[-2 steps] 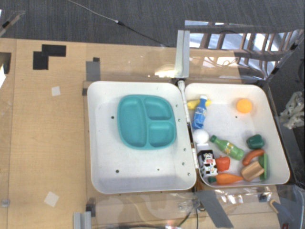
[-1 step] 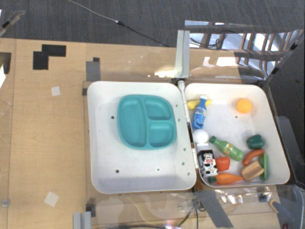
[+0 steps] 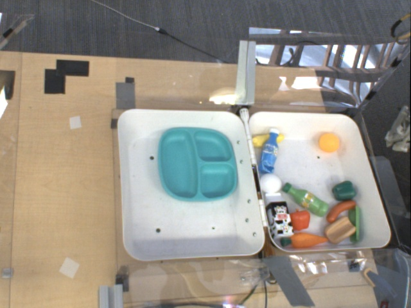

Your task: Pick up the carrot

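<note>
The carrot (image 3: 309,240) is orange and tapered. It lies on its side along the front wall of the right bin (image 3: 359,130), with its tip pointing right. A small red piece (image 3: 300,220) sits just behind it, a black and white carton (image 3: 279,218) to its left, and a tan bread piece (image 3: 340,230) touches its right end.
The right bin also holds a green bottle (image 3: 307,199), a blue bottle (image 3: 268,153), a white ball (image 3: 271,185), an orange ball (image 3: 329,142), a green pepper (image 3: 343,189) and a red-orange sausage (image 3: 340,210). In the left bin (image 3: 138,191) lies a teal divided plate (image 3: 197,163).
</note>
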